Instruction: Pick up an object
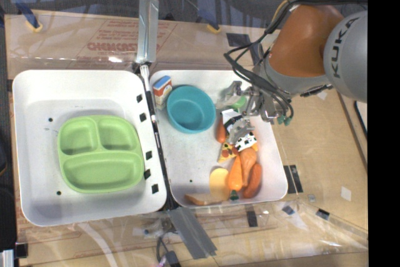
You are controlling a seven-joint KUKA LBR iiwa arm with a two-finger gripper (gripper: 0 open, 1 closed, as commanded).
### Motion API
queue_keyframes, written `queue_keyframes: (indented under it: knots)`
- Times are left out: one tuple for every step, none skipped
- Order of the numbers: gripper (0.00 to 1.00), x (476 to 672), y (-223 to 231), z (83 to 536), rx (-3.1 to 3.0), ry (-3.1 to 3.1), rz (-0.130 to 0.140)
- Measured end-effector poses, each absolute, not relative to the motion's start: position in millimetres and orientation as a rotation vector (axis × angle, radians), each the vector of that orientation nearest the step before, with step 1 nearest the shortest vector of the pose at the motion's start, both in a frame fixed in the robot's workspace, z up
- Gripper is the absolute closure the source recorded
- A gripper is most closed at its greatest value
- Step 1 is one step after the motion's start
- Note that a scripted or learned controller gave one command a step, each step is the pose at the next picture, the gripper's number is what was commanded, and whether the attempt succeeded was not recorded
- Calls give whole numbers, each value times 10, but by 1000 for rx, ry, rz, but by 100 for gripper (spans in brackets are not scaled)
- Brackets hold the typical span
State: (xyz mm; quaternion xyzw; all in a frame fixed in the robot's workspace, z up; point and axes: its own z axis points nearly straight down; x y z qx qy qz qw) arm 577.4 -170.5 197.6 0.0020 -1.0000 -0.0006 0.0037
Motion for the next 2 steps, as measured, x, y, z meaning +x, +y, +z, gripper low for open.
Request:
queue_keyframes:
  knots:
    - [0, 5328, -2084, 1063, 865, -3026, -1]
    - [100, 5332, -2058, 1118, 877, -3018, -7]
